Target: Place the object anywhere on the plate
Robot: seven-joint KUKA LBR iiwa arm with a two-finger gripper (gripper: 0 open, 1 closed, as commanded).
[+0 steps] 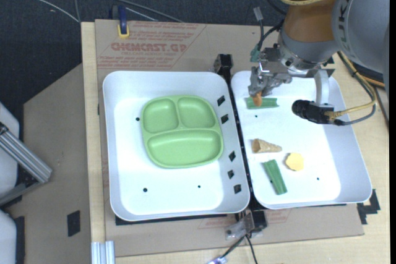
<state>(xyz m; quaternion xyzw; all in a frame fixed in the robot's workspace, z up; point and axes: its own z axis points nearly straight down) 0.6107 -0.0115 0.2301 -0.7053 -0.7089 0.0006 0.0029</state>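
Your grey arm (346, 3), orange-banded above the wrist, reaches in over the right bin (346, 176). To the left of the jaws sits the left bin (117, 133), and in it the green plate (182, 132), divided into three compartments with nothing on them. The gripper (258, 91) is down at the far edge of the right bin, its jaws pointing at a small orange piece (255, 99) lying on a green strip (265, 103); whether the jaws are apart or clamped on anything cannot be told. Nearer the camera than the jaws lie a tan wedge (266, 146), a yellow chunk (295, 162) and a green stick (275, 177). By my reading the task is barely begun: an object must be gripped, lifted, carried left to the plate and released.
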